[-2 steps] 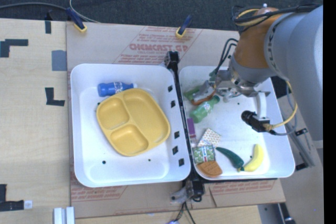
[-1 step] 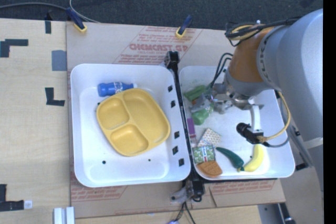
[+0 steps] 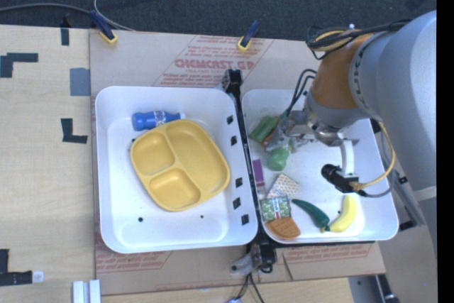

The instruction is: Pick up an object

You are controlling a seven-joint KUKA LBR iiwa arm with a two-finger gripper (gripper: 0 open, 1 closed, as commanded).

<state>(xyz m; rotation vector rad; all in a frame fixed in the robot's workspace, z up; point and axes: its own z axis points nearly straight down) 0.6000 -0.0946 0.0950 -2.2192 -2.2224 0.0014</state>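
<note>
Down in the right bin (image 3: 379, 220) sits the tool (image 3: 285, 140), at the end of the grey arm (image 3: 397, 81) with its orange band (image 3: 333, 78), low over the bin's upper-left part. Whether it is apart or together I cannot tell. Right at it lie two green objects: a darker one (image 3: 264, 128) toward the divider and a paler one (image 3: 278, 157) just below the tip; contact with either is unclear. Nearer the front edge lie a patterned packet (image 3: 284, 185), a small green pack (image 3: 274, 208), a brown piece (image 3: 285, 228), a green pepper (image 3: 310, 212) and a yellow banana (image 3: 343, 215). The left bin (image 3: 113, 223) bears a yellow divided plate (image 3: 180, 164) and a blue bottle (image 3: 152, 119) behind it. Both bins rest on the cardboard-covered worktop (image 3: 198, 60).
</note>
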